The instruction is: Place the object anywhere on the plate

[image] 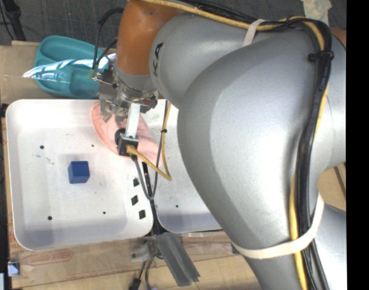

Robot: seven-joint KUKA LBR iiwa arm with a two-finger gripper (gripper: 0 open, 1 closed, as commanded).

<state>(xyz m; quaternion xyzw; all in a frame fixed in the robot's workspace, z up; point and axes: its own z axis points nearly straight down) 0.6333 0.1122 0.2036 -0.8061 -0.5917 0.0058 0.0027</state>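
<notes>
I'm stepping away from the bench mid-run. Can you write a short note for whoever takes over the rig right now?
Gripper: hangs over the pink plate, at the far right side of the left bin. Its state can't be read from this angle.
Blue cube: lies on the floor of the left bin, left of the plate and well apart from it.
Done: nothing that shows; the cube is not on the plate.
Left: bring the gripper to the cube, pick it up and set it anywhere on the plate.

Dark carpet floor [57, 8], wooden bench [81, 260]
</notes>
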